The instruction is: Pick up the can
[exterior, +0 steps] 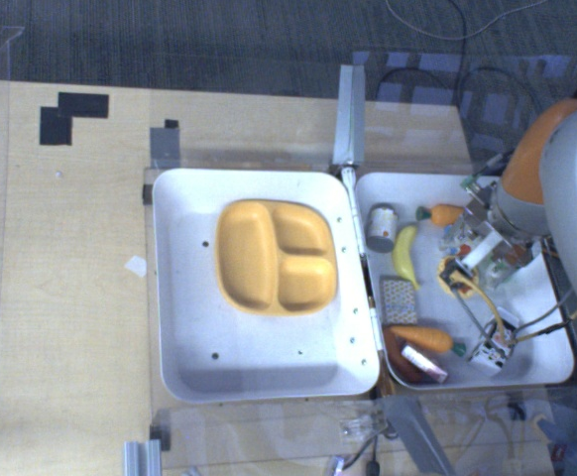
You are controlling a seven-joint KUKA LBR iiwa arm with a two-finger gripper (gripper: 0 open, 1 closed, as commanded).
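The can [381, 224] is small and silvery with a grey top. It stands in the far left corner of the right bin [556, 370], close to the bin's left wall. My gripper [461, 240] hangs over the right half of that bin, to the right of the can and apart from it. A yellow banana [405, 253] lies between the two. Nothing shows held in the gripper.
An orange carrot [445, 213] lies just left of the gripper. Nearer the front are a speckled grey pad [399, 298] and a brown bowl [401, 362] holding another carrot [427, 339]. The left bin [179, 296] holds a yellow divided plate [274, 256].
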